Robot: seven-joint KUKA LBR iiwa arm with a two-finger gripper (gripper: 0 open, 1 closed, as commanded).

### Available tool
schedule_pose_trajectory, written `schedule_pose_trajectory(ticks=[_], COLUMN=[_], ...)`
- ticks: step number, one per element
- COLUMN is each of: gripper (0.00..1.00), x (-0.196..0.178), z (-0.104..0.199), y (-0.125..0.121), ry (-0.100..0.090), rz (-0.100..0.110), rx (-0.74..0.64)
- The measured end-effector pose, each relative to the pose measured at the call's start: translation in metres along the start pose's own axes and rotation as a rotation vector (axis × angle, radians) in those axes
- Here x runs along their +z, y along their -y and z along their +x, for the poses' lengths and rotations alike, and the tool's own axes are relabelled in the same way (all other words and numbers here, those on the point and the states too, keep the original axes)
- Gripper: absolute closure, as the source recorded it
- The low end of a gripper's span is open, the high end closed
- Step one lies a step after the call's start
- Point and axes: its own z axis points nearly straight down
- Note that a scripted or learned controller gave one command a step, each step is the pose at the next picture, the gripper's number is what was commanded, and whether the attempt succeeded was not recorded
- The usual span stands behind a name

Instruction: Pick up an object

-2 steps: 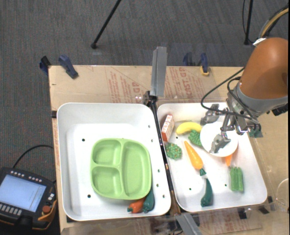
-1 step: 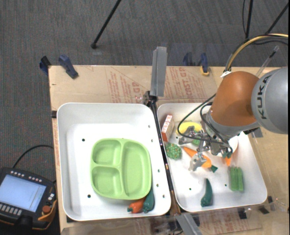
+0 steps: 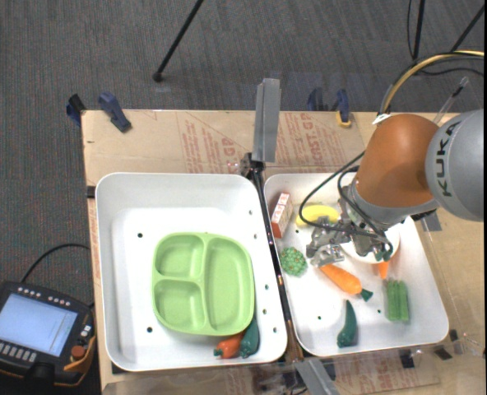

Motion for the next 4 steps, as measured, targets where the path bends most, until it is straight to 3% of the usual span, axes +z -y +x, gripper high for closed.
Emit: schedule_pose_trajectory(ticks=[1, 2, 3, 4], gripper=[0.00, 0.00, 1.00, 0.00], x=[0.001, 0.008, -0.002, -0.001], z=[0.000, 0.068, 0.066, 0.066], y=[-0.001, 0.000, -0.002, -0.003], ry=[-0.001, -0.006, -0.005, -0.006], rz=[0.000, 0.000, -0.001, -0.001], rx=[-0.001, 0.075, 0.067, 0.067])
